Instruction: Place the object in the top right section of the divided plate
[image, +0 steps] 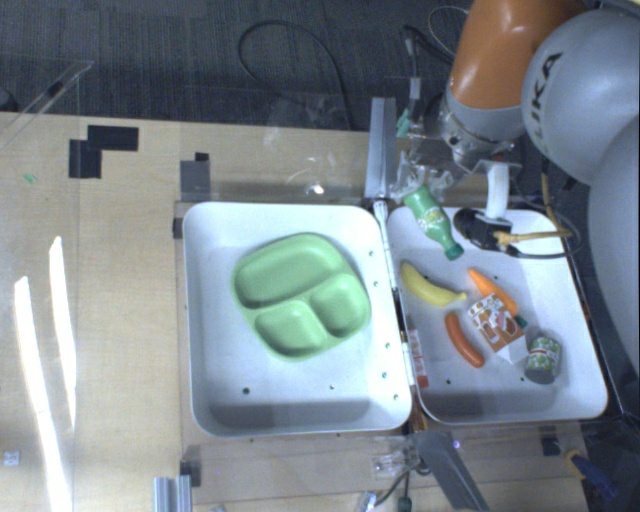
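Hand (418, 180) hangs over the right bin's far-left corner; grip state cannot be told. Green bottle (432, 222) lies just beneath, slanting down-right. Divided plate (290, 272) sits leftward, in the other bin.

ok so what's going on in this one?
The arm's gripper is at the back left corner of the right bin, right above the cap end of a green bottle that sits tilted there. Whether it has hold of the bottle is unclear. The green divided plate sits in the left bin, with nothing delivered yet. A banana, sausage, carrot and can lie in the right bin.
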